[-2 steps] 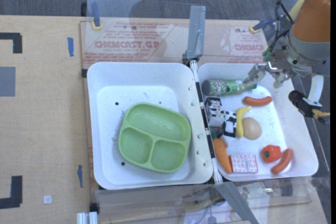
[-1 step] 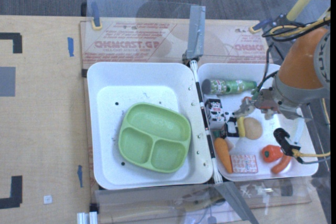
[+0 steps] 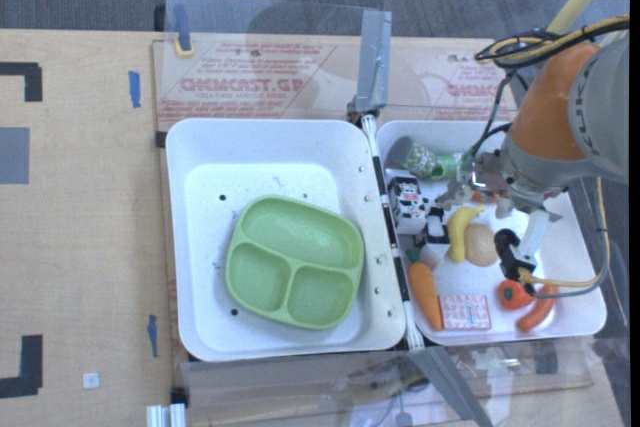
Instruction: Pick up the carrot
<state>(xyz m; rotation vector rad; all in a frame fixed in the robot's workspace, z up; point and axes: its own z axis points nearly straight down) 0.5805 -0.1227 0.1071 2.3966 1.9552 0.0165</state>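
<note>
In the camera view, the right bin point(image 3: 590, 310) holds a crowd of small things, and the carrot point(image 3: 426, 296) lies at about seven o'clock in it, close along the bin's left wall. Its thick end points toward twelve o'clock and its narrow tip toward five o'clock. Just beside the carrot at three o'clock is a small pink-and-white packet point(image 3: 466, 311), lying flat. A banana point(image 3: 458, 231) sits at about one o'clock from the carrot, with a round tan piece point(image 3: 481, 245) touching its right side. A red-orange round thing point(image 3: 514, 294) and a red-orange long thing point(image 3: 537, 314) lie at five o'clock in the bin. A green-and-white bottle point(image 3: 432, 160) lies on its side at eleven o'clock, and a small black-and-white object point(image 3: 406, 200) sits below it near the left wall. The gripper point(image 3: 485, 190) hangs over the bin's middle, above the banana and well apart from the carrot at its seven o'clock. Whether the gripper is released or clenched cannot be told from here, and nothing is seen in its grasp. The left bin point(image 3: 190, 215) bears a green divided plate point(image 3: 295, 260), resting toward its five o'clock corner.
</note>
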